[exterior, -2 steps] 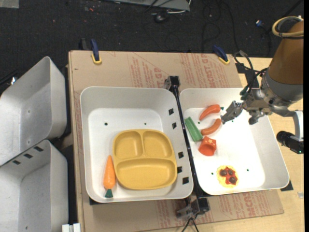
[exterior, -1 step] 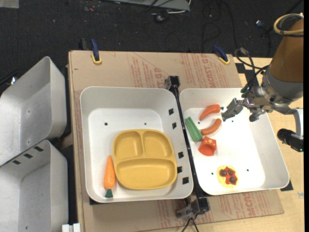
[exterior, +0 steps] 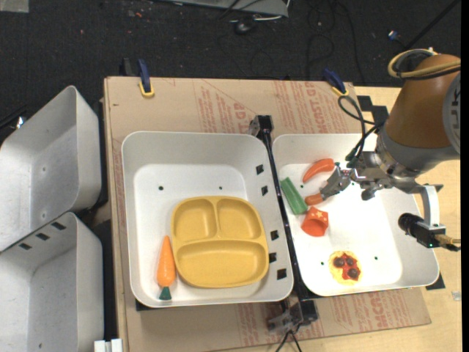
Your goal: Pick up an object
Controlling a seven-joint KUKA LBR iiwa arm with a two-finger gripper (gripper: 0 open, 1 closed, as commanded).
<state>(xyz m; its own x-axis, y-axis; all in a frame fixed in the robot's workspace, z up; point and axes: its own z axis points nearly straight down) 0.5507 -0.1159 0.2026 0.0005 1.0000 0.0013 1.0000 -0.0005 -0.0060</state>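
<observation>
In the right bin (exterior: 410,270) lie a curved red-orange pepper (exterior: 317,169), a green stick-shaped piece (exterior: 294,195), a small orange piece (exterior: 314,199), a red-orange cup-like piece (exterior: 315,223) and a yellow disc with red spots (exterior: 346,265). My gripper (exterior: 346,184) hangs low over the upper middle of this bin. It is just right of the pepper and the small orange piece. Nothing shows held in it.
The left bin (exterior: 139,196) holds a yellow divided plate (exterior: 220,242) and a carrot (exterior: 166,264) along the plate's left side. A dark divider (exterior: 277,196) runs between the bins. Grey-white containers (exterior: 44,218) stand off the bench at the left.
</observation>
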